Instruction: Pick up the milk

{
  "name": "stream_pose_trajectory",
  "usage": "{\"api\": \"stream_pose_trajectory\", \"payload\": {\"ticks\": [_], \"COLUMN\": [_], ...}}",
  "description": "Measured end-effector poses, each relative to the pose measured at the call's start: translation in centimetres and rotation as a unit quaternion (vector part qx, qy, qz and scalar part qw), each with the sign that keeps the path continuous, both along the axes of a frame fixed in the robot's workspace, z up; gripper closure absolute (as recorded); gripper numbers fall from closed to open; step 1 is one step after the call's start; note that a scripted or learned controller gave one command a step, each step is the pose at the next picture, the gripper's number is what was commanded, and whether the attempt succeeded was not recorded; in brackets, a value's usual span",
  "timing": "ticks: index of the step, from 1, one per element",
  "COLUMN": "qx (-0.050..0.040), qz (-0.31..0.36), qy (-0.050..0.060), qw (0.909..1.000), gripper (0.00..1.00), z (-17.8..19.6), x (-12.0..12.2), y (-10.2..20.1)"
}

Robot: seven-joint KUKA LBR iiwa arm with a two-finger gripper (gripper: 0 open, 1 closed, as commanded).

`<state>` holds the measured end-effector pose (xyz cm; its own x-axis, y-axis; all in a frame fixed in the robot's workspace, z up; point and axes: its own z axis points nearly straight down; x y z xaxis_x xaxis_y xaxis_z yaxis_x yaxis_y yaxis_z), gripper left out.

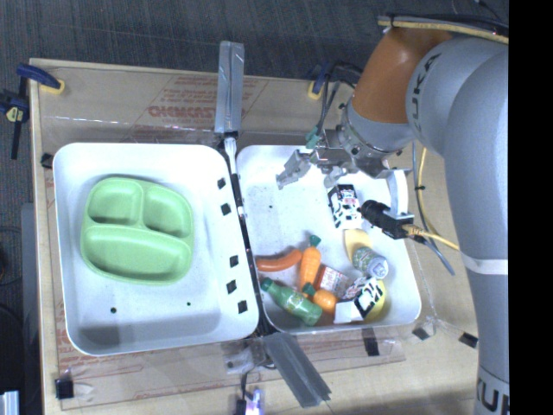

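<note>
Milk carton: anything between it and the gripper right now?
Nothing visible. The milk carton stands apart from the pile at the right bin's near end, directly below the gripper, with no toy between them. The carrot and green bottle lie further off.

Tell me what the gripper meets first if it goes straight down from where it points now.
Probably the milk carton, which sits right under the gripper in the right bin; depth is hard to judge from this slanted view.
</note>
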<state>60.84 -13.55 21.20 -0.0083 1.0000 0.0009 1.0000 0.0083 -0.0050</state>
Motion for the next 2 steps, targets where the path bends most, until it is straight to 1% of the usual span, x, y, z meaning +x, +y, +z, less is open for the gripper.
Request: {"api": "stream_pose_trajectory", "payload": {"ticks": [1, 2], "qx": [0.0004, -0.0002], "qz": [0.116, 0.148], "qy": [-0.001, -0.002], "qw": [0.9933, 0.989], "gripper": [0.0, 0.0], "z": [-1.5, -5.0], "x": [-0.8, 4.9], "y": [-4.9, -4.4]}}
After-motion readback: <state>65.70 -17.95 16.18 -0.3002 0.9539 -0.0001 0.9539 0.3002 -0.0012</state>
